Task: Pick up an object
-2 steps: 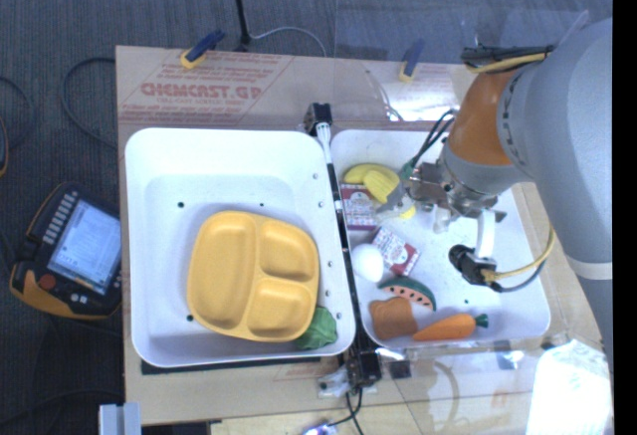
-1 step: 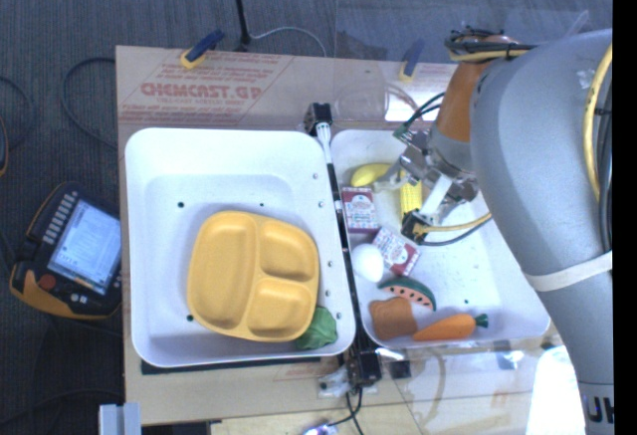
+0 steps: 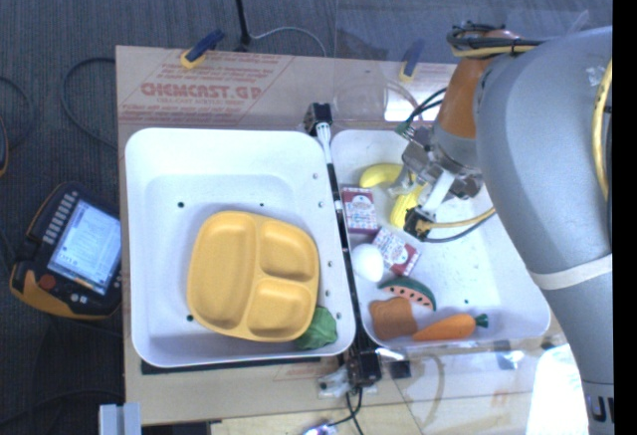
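Note:
The right bin (image 3: 518, 299) holds several toys. A yellow banana-like piece (image 3: 378, 174) lies at its far left, and another yellow piece (image 3: 401, 212) sits just below the gripper. Nearby are two small red cartons (image 3: 358, 209) (image 3: 396, 250), a white egg (image 3: 367, 262), a watermelon slice (image 3: 413, 292), a brown-orange piece (image 3: 391, 318) and a carrot (image 3: 448, 326). My gripper (image 3: 422, 182) hangs low over the far part of this bin, right beside the yellow pieces. The wrist hides its tips, and I see nothing lifted.
The left bin (image 3: 159, 174) holds a yellow divided plate (image 3: 254, 274) with a green leaf (image 3: 320, 329) at its near right corner. A ridge between the bins (image 3: 336, 214) runs front to back. The big grey arm (image 3: 557, 144) covers the right bin's right side.

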`<control>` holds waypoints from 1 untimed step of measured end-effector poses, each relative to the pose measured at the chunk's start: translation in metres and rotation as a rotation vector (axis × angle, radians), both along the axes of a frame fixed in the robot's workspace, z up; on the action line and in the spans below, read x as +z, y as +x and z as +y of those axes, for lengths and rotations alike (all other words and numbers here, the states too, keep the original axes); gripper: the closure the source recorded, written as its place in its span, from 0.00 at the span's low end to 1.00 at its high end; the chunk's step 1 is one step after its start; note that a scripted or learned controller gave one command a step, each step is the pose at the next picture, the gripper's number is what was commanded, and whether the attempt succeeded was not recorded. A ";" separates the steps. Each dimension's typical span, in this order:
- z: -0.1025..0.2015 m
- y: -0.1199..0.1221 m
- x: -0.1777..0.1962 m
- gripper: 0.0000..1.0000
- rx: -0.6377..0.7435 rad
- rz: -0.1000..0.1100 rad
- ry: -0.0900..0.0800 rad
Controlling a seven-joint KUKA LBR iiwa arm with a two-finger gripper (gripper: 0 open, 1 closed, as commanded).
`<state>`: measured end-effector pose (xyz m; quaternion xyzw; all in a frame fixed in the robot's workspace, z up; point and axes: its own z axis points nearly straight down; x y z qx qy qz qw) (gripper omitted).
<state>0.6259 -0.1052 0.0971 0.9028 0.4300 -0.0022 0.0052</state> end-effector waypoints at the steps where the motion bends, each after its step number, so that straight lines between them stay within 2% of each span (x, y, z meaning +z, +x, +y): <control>1: 0.035 0.028 0.110 1.00 -0.447 0.001 0.008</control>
